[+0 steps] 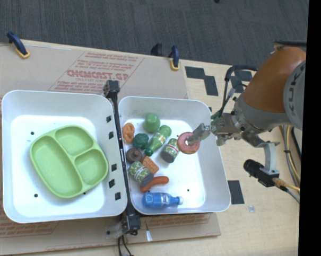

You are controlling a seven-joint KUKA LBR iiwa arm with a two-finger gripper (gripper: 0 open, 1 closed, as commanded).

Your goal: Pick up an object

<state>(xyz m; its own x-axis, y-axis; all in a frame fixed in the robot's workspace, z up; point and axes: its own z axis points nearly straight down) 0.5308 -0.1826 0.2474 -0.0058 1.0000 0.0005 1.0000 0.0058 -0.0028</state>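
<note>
We see the pincer reaching in from the right over the right bin, its fingers clamped on a pink donut, which hangs just beside a small can. The left bin holds a green divided plate.

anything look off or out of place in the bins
Nothing damaged or spilled. The toys lie jumbled in the right bin; the blue bottle is on its side. The green tray sits askew in the left bin.
</note>
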